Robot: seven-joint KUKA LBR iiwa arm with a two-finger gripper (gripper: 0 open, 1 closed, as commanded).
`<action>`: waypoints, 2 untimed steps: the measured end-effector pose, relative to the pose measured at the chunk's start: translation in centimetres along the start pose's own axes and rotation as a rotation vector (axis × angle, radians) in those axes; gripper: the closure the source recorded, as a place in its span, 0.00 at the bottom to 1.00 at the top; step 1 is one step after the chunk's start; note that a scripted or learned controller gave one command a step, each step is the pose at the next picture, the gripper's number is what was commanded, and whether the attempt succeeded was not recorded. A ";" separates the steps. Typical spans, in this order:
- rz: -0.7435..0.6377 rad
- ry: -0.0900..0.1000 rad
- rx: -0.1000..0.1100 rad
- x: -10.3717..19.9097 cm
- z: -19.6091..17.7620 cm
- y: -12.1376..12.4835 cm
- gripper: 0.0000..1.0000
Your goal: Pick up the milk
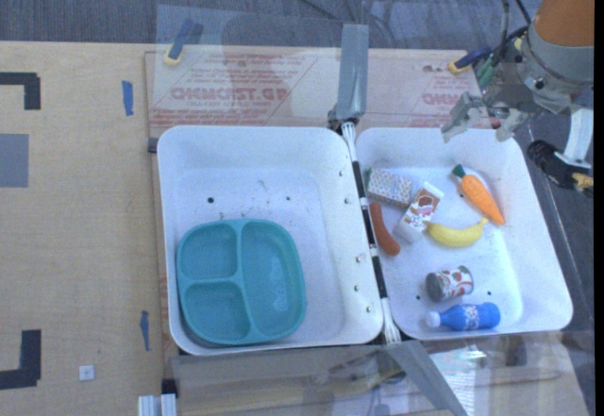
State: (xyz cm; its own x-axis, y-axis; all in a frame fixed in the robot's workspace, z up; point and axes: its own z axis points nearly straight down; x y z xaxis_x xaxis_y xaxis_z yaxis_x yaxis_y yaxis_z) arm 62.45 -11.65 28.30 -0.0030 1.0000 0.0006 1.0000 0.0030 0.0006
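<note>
The milk (418, 212) is a small white carton with a red print, lying tilted in the middle of the right bin (538, 244), between a banana and a sausage. My gripper (485, 116) hangs over the far edge of the right bin, up and to the right of the milk and well apart from it. Its two fingers are spread, and nothing is between them.
Around the milk in the right bin lie a carrot (479, 196), a banana (455, 234), a red sausage (383, 229), a patterned box (390, 187), a can (448, 284) and a blue bottle (466, 317). A teal divided plate (241, 281) sits in the left bin (189, 169).
</note>
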 end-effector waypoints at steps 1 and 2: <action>-0.044 0.000 0.001 6.6 9.8 -4.6 0.00; 0.016 0.000 0.001 -0.6 17.0 -10.1 0.00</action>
State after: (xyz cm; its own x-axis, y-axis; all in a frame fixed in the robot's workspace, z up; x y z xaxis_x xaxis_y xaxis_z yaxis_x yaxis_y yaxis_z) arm 52.35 -12.30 11.25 0.0131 0.9999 0.0003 0.9999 -0.0131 -0.0007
